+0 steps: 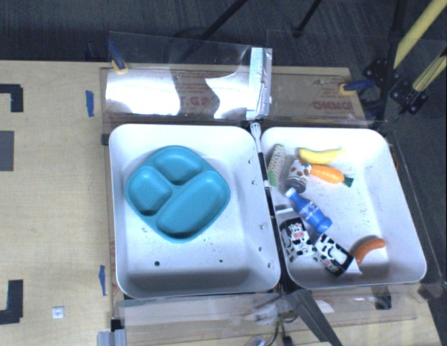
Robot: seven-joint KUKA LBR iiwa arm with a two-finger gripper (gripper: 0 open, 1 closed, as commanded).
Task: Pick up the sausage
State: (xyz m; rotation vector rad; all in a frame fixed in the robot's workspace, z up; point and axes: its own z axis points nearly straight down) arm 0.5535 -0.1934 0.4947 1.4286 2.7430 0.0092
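lying curved and orange-brown, sausage point(368, 247) near right bin's point(396, 166) front corner, beside cow-patterned toy point(332, 254)

I read the white bins point(245, 193) as glossy moulded plastic, blue tray point(178, 191) smooth matt plastic, surface point(43, 215) pale matt wood, sausage point(368, 247) shiny smooth plastic.

The sausage point(368, 248) lies in the right bin point(396, 193), plate point(177, 192) in the left bin point(137, 265).
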